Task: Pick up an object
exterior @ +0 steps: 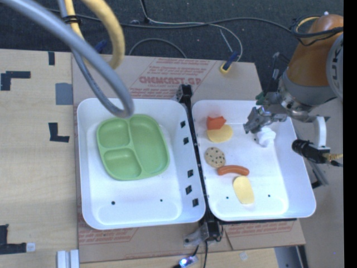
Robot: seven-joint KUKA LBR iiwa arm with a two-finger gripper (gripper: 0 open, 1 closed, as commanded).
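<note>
The right bin (290, 200) holds several toy foods. A red piece (216, 121) touches a yellow round piece (221, 134) at its back left. A speckled cookie (214, 157), an orange-red sausage (232, 170) and a pale yellow oval (243, 190) lie toward the front. A small white object (267, 137) rests near the bin's back right. My gripper (254, 124) hangs over the back of this bin, just left of and above the white object, with nothing visibly held in it.
The left bin (134, 208) carries a green divided plate (133, 147). A grey hose (83, 54) and a yellow hose (106, 15) cross above its back left corner. A black divider with clips (192, 161) runs between the bins. Cables lie behind them.
</note>
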